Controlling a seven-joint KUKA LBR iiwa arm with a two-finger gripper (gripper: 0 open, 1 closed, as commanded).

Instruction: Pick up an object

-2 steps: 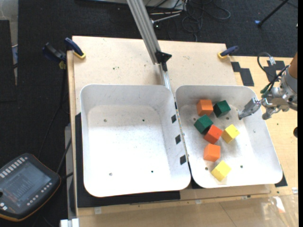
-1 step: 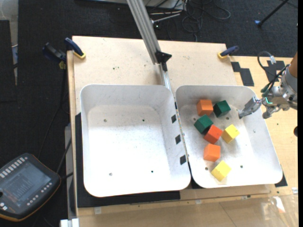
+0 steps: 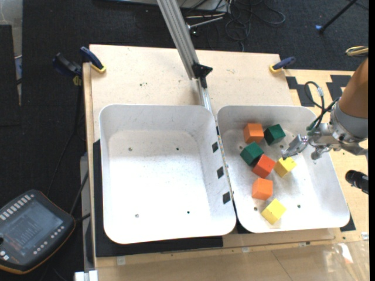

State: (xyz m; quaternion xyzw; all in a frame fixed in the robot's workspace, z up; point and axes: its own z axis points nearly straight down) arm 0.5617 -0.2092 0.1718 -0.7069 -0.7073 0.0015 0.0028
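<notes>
Grey arm (image 3: 351, 107) low over right bin (image 3: 328, 183), tool (image 3: 291, 149) beside yellow block (image 3: 285, 166), finger state unclear.

This is a robotics lab or test cell. A pale particle-board table (image 3: 176, 69) is fixed with blue-and-yellow clamps (image 3: 92, 60) and carries two shallow white plastic bins (image 3: 158, 116) side by side. A slanted aluminium mounting rail (image 3: 176, 25) rises from the table's far edge. Loose black cables (image 3: 246, 13) trail over dark carpet, and a grey handheld control pendant with an orange rim (image 3: 29, 230) lies on the floor at lower left.
</notes>
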